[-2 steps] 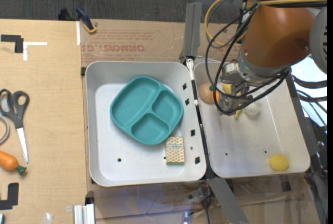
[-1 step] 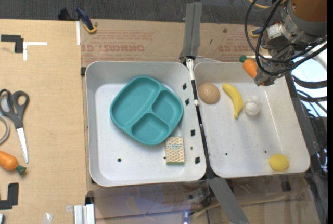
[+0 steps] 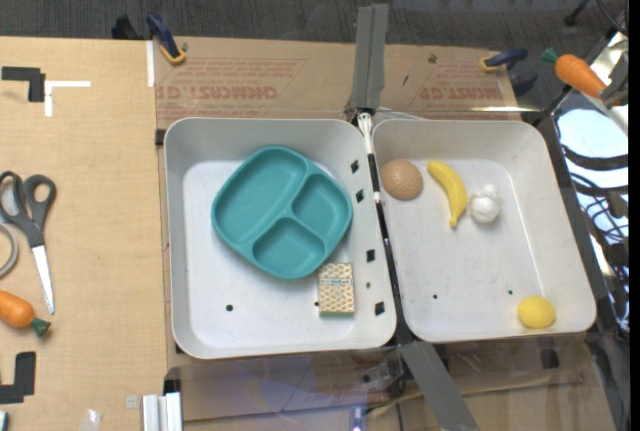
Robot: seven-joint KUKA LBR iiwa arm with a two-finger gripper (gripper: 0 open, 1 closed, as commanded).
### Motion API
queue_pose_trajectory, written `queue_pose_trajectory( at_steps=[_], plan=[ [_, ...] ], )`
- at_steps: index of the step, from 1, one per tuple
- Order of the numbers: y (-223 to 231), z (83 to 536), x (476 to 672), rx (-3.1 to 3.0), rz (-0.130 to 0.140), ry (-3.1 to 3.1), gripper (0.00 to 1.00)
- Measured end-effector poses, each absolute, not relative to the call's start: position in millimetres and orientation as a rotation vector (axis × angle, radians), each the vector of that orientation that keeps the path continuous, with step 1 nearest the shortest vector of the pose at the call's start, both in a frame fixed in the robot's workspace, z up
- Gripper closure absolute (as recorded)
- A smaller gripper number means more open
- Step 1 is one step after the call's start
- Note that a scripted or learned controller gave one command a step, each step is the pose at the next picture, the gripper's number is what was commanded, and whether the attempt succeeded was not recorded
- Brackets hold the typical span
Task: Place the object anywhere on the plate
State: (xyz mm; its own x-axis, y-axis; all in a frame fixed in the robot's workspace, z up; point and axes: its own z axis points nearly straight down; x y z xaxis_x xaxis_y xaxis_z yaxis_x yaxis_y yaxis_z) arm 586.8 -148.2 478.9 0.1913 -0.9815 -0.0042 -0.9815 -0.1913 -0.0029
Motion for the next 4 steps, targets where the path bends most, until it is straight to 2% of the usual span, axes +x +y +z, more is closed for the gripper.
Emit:
queue_pose_trajectory(
  at_steps=[1,2,3,4],
  plan=[
    [-107,334,500.4,-2.584,0.008,1.783,1.0],
    [-103,258,606.1,-2.445,0.004,1.966,1.0],
    [-143,398,647.5,-2.714,0.001,1.571,1.0],
    [-144,278,574.6,-2.869,0.006,1.271,1.0]
  ],
)
